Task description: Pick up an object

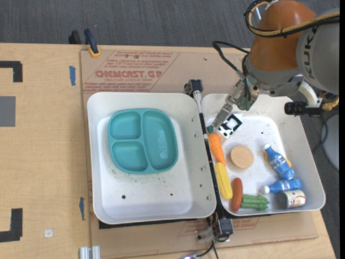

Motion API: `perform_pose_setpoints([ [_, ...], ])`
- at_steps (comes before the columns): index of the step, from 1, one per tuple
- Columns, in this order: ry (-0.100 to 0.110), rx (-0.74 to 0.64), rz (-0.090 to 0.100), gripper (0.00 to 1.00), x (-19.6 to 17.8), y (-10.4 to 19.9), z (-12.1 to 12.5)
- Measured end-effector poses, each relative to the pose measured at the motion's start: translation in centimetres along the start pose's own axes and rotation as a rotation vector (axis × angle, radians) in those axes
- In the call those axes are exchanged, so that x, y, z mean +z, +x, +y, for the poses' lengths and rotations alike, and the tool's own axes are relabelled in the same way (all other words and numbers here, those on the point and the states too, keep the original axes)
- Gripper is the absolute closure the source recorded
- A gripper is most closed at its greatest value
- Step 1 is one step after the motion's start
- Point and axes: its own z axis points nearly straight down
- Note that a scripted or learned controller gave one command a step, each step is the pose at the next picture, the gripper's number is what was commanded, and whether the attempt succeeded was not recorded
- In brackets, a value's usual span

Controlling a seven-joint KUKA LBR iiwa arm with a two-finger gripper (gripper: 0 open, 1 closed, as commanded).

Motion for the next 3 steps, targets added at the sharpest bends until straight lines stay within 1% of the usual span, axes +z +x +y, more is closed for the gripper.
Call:
perform_pose_setpoints([
  [3,0.000,0.000,0.000,0.00,-0.01,0.00,0.00],
])
